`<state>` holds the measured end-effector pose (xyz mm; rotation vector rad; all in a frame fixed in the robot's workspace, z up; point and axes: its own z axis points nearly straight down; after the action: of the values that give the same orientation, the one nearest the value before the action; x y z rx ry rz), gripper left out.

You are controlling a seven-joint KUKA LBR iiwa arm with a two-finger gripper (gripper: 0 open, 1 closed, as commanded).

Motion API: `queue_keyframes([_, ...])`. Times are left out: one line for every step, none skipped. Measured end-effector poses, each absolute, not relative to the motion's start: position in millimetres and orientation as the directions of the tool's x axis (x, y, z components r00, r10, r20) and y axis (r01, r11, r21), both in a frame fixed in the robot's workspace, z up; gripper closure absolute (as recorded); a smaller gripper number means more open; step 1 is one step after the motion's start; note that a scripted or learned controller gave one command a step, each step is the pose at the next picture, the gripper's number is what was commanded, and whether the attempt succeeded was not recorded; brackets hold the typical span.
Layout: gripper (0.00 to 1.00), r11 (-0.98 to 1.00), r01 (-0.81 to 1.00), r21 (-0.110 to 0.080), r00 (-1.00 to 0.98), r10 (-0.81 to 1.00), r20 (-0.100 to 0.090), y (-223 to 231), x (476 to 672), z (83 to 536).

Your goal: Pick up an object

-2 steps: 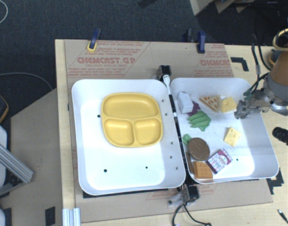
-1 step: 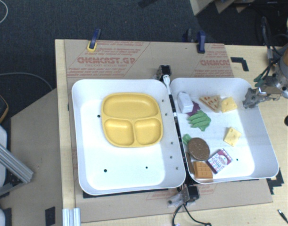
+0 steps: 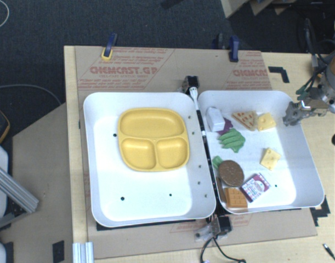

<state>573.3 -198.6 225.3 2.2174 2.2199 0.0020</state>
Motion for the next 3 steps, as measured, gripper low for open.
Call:
queue_keyframes([1.00,0.007,1.000,-0.001,-0.007,1.000,0.003,-140.9,579.5,222.5])
queue_keyframes([1.00,0.006,1.000,-0.003,-0.006,1.000,0.004,-85.8,568.6,213.4])
queue_keyframes([1.00,0.006,1.000,-0.002,-0.006,1.000,0.003,-36.7,568.0,217.6])
